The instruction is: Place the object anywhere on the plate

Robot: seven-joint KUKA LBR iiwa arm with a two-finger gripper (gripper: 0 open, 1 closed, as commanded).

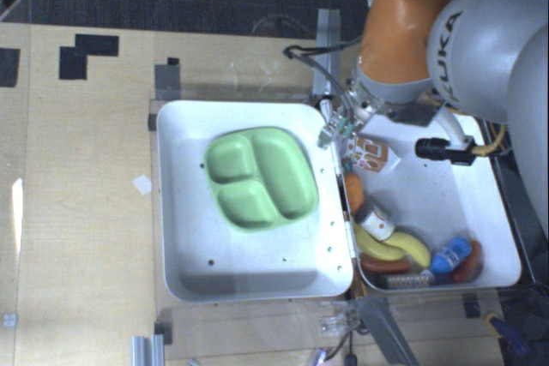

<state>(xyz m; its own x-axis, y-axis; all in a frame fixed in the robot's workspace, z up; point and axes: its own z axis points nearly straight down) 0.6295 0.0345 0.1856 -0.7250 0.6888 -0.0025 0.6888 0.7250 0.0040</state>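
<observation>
A green divided plate (260,176) lies in the left white bin (184,210). My gripper (341,129) hangs over the wall between the two bins, just past the plate's upper right corner. Right beside it, in the right bin (480,210), lies a small white and orange packet (371,154). Below the packet sit an orange carrot-like piece (352,193), a yellow banana (390,249), a white and brown piece (377,224), a blue object (450,256) and a red object (388,267). I see nothing clearly held in the gripper.
The grey arm with its orange band (403,21) covers the upper part of the right bin. A black cable plug (442,149) sticks out near the wrist. The objects crowd the right bin's lower edge.
</observation>
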